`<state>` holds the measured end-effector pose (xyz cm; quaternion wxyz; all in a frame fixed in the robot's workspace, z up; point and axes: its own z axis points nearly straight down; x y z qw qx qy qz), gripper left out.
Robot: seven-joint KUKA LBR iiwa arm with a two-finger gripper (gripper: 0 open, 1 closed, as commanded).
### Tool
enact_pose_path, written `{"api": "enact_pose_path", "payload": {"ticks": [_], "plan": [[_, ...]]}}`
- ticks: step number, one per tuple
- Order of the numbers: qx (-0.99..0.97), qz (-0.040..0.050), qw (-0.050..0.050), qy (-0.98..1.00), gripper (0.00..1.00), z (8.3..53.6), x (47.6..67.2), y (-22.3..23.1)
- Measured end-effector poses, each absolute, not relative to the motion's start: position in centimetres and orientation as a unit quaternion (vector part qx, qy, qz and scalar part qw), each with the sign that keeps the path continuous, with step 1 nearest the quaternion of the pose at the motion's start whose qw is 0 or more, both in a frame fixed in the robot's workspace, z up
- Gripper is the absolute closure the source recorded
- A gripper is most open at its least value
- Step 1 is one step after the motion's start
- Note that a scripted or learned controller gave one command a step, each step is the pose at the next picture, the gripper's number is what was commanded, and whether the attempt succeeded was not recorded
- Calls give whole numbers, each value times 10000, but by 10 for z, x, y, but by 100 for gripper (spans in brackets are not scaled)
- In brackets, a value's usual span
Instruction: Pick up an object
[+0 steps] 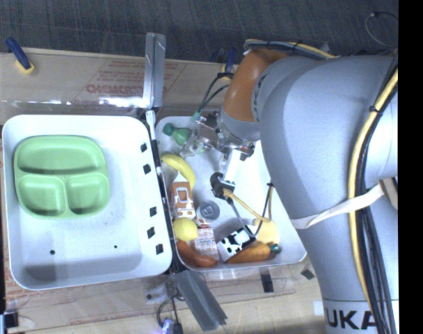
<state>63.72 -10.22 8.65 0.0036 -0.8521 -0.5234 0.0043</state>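
The claw hung low over the far corner of the right bin. Wrist hardware crowded its tip, so I could not tell whether it was spread or pressed together, and nothing showed pinched in it.

Just beside it, on the side toward the left bin, lay the green bottle; "bottle" was my best reading of a blurred shape. As the closest piece, it seemed the likely pick. It was probably light, hard and smooth, and round enough to roll or slip, so a hold across its body looked safer than one on the cap.

A little nearer the camera than the claw lay a banana, curved and best taken across its middle. Further out that way sat a small carton, a grey disc and a lemon. A sausage and a carrot lay by the near wall. Well apart from the claw, the left bin held a green tray.
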Motion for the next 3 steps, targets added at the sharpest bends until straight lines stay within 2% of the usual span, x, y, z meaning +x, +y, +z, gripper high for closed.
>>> {"api": "enact_pose_path", "payload": {"ticks": [1,2,3], "plan": [[-8501,66,54,-5266,100,92,637,-101],[-8498,90,72,-5271,0,91,636,-101],[-8479,109,84,-5299,100,97,636,-101]]}}
